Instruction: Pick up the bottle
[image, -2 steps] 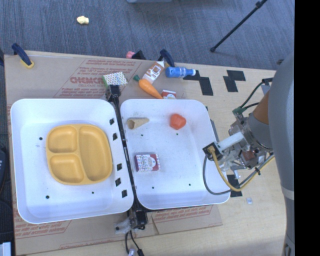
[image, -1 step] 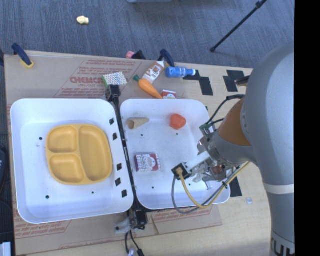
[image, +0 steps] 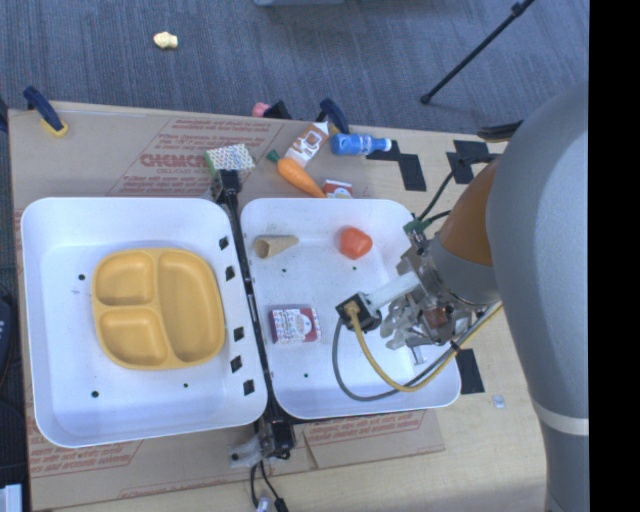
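Note:
A small blue bottle lies on its side on the cardboard behind the right bin. Beside it to the left lies a white bottle with an orange label. My gripper hangs low over the right side of the right bin, far from both bottles, with a yellow cable looping below it. Nothing shows in its grasp.
In the right bin are a cone, a red-orange ball and a red and white packet. The left bin holds a yellow divided plate. A carrot and a checkered block lie behind the bins.

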